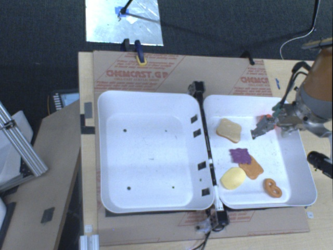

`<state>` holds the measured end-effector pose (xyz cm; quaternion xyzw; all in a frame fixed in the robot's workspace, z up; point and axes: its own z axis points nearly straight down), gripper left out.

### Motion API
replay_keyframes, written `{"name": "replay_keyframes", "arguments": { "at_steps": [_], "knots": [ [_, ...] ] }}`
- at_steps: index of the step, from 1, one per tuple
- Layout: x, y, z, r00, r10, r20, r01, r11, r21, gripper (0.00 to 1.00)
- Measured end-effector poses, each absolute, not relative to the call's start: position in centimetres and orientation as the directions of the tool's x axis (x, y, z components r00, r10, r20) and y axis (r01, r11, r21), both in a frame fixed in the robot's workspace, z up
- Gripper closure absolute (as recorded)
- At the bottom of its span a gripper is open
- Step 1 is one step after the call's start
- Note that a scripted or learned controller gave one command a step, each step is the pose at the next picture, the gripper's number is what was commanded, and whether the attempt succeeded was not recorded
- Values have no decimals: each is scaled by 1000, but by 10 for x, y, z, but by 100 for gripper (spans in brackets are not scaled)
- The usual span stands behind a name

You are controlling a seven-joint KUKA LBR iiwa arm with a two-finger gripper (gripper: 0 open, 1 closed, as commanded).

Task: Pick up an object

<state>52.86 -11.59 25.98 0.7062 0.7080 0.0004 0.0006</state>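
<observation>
My gripper (264,127) is hanging over the upper part of the right bin (297,160), honestly can't tell its state from here. Below it sit a tan bread slice (229,129), purple piece (240,154), orange piece (253,168), yellow lump (233,178) and pretzel (272,187).

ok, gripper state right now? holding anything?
Gripper: above the right bin, just right of the bread piece. Open or shut cannot be told, and nothing is seen held.
</observation>
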Motion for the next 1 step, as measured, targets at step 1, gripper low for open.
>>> {"name": "replay_keyframes", "arguments": {
  "at_steps": [1],
  "knots": [
    [484,-104,160,-1,1000,3,1000,1,-10,0]
  ]
}}
